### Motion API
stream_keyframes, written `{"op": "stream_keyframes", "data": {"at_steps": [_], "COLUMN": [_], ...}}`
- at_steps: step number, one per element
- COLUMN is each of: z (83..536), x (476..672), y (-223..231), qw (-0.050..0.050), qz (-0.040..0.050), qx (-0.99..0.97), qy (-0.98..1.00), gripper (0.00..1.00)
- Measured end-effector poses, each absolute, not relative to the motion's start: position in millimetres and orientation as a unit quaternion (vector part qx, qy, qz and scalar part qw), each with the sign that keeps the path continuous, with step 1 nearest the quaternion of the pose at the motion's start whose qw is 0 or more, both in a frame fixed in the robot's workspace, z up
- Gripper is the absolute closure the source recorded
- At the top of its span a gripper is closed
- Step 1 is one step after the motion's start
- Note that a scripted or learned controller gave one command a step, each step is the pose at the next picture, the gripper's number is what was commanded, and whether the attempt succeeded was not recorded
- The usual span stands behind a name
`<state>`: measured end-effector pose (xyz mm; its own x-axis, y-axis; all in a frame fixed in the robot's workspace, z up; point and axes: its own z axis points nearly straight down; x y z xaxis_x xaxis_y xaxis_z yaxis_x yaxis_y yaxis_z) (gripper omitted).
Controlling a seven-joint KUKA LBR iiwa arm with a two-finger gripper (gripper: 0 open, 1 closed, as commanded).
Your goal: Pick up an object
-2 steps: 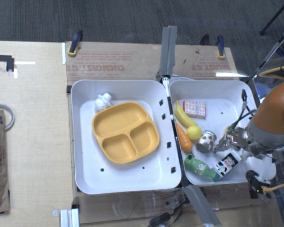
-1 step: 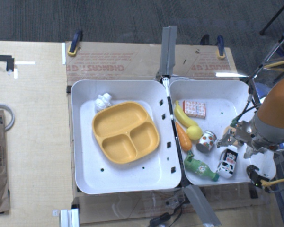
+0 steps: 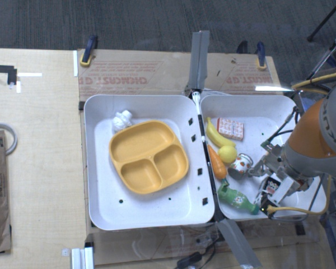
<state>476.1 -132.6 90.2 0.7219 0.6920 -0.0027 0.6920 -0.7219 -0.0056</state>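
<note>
The right bin (image 3: 252,106) holds a banana (image 3: 214,133), a red-and-white box (image 3: 231,128), a yellow lemon (image 3: 227,153), an orange carrot (image 3: 217,162), a small white-and-red object (image 3: 242,163) and a green bottle (image 3: 236,199) lying on its side. My gripper (image 3: 260,170) is low in this bin, just right of the small white-and-red object and above the green bottle. The orange band of the arm (image 3: 311,136) rises behind it. Nothing is visibly lifted.
The left bin (image 3: 95,167) carries a yellow divided tray (image 3: 148,156) and a crumpled white item (image 3: 122,119). A grey divider post (image 3: 199,60) stands between the bins. A cable (image 3: 294,209) loops near the right bin's front edge.
</note>
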Motion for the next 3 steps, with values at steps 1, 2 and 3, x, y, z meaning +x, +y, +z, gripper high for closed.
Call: {"op": "stream_keyframes", "data": {"at_steps": [1, 2, 3], "z": [91.2, 115.5, 122.4], "x": [575.8, 568.8, 584.9], "y": [-125.8, -208.9, -174.6], "qw": [0.0, 0.001, 0.0], "qz": [0.002, 0.0018, 0.0024], "qx": [-0.914, -0.97, -0.981], "qy": [-0.405, -0.242, -0.195], "gripper": [0.0, 0.0, 0.0]}}
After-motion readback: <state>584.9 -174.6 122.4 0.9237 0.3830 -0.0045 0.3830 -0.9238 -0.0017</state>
